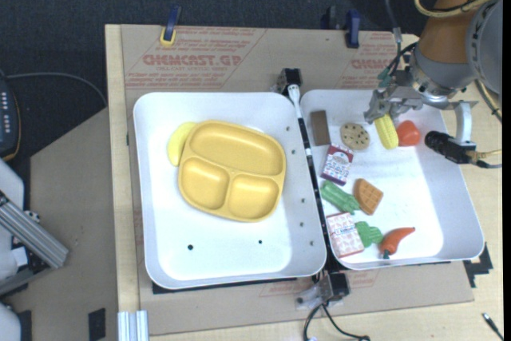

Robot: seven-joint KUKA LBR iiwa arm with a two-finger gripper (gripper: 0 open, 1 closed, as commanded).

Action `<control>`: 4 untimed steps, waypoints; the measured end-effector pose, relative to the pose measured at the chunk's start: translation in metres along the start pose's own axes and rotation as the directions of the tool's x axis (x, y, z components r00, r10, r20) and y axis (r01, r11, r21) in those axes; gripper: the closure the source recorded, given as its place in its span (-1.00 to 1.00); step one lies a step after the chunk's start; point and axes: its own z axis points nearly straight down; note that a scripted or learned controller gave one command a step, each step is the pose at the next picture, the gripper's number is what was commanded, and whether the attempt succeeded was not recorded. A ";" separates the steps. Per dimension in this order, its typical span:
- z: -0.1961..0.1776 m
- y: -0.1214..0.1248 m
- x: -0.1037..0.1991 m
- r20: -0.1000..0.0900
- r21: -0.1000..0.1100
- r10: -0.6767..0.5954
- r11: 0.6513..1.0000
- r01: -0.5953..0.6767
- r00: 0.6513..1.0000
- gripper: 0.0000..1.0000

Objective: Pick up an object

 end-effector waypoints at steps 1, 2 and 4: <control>-0.061 -0.002 0.000 0.000 0.000 0.000 1.000 0.000 1.000 1.00; -0.082 -0.002 0.000 0.000 0.000 0.000 1.000 0.000 1.000 1.00; -0.072 -0.064 0.080 -0.003 0.008 -0.001 1.000 0.001 1.000 1.00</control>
